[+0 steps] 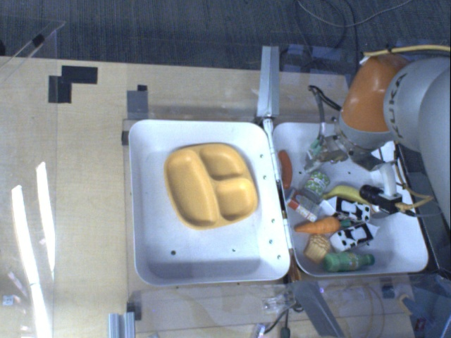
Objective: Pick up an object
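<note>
Objects for picking lie heaped in the right bin [416, 255], where the gripper [325, 148] hangs low over the bin's upper part; how it is set cannot be made out. Just below it lie a green-spotted item [318, 182], a banana [350, 191], a carrot [318, 225] and a green bottle [347, 261], with a sausage [285, 166] by the left wall. Beyond, the left bin [144, 210] holds a yellow divided tray [210, 184].
</note>
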### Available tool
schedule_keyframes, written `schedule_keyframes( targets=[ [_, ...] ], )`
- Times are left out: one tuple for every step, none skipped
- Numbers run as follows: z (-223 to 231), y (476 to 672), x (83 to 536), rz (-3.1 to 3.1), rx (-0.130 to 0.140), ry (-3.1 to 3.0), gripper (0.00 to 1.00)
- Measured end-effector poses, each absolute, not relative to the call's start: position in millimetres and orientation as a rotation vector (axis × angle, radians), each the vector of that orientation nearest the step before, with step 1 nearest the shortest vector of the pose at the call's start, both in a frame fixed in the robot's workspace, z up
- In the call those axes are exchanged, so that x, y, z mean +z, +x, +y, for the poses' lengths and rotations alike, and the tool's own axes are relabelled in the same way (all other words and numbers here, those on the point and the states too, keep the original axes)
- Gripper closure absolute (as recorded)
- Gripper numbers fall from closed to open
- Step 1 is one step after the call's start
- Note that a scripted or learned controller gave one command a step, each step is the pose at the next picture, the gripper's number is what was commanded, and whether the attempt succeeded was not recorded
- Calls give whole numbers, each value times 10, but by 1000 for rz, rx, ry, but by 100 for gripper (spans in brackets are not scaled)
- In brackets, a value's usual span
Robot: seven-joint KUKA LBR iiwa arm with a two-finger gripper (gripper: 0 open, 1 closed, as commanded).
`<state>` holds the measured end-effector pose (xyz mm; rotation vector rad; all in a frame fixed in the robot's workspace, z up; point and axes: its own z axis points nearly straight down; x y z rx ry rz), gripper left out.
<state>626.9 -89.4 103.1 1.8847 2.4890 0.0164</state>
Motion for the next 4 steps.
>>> schedule_keyframes(
  targets=[
    [-1339, 6476, 1160, 2420, 7, 1992, 100],
    [-1337, 6476, 1159, 2420, 7, 1991, 0],
    [-1622, 5848, 1916, 2234, 6, 2198, 0],
    [-2050, 5472, 1879, 2344, 4, 2082, 0]
  ],
)
